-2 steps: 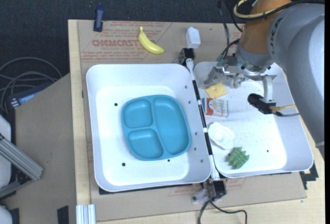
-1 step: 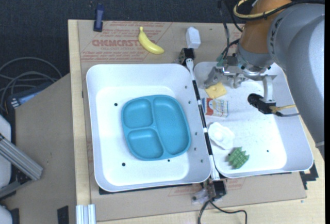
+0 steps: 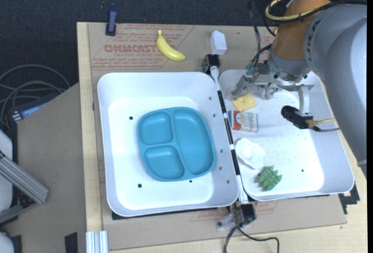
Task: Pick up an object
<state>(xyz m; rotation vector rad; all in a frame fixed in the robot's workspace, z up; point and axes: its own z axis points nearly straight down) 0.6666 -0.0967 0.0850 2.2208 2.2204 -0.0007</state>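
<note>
Gripper (image 3: 255, 88): low over the far-left part of the right bin (image 3: 326, 185), arm reaching in from the right. Open or closed: can't tell, the metalwork is too cluttered from this angle.
Nearest obj: yellow block (image 3: 245, 102), on the bin floor right at the gripper's near side. Contact w/ it: can't tell.
Other objs, right bin: red-and-white carton (image 3: 245, 122) just beside the yellow block on its near side; white crumpled thing (image 3: 250, 153) nearer the front; green lump (image 3: 269, 178) near the front wall. All lie on the floor.
Left bin (image 3: 111, 129): blue divided plate (image 3: 175, 143) about centre, well apart from the gripper.
Outside the bins: banana (image 3: 169, 48) on the bench behind the left bin, small white thing (image 3: 218, 42) beside it to the right, blue thing (image 3: 111, 18) at the bench's far edge.
Done so far: approach only, by the look of it. The gripper sits down among the objs, but nothing is seen held and nothing is off the floor.
Left to do: prob. the whole pick itself, i.e. close on an obj, then lift it clear of the bin.
Likely target: yellow block, judged from closeness alone; the carton is poss. too.
Progress est.: early to mid, no success visible yet.
</note>
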